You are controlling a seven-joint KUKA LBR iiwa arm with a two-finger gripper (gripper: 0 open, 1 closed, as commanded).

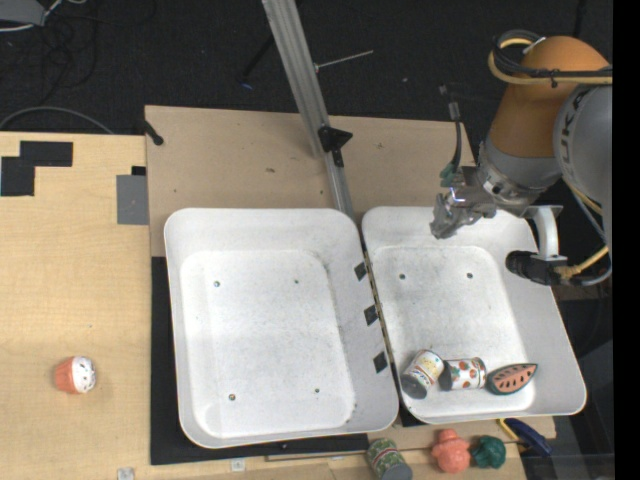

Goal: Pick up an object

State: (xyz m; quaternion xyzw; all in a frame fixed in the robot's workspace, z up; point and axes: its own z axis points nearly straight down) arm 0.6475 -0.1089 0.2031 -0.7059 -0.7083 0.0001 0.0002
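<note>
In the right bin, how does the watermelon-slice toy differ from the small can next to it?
The watermelon slice is a flat wedge, red with a green rind and dark seeds; the spotted can is a cylinder, white with red spots. The slice lies nearest the right bin's right side; the can lies on its side just left of it, between the slice and another small can. Both rest along the bin's near edge, far from the gripper.

I see the wooden bench (70,268) bearing two white bins, left bin (262,323) touching right bin (470,308) | a red-and-white figure (75,375) lying well left of them | a can (385,458), pink toy (451,451) and green toy (488,452) along the front edge.
</note>
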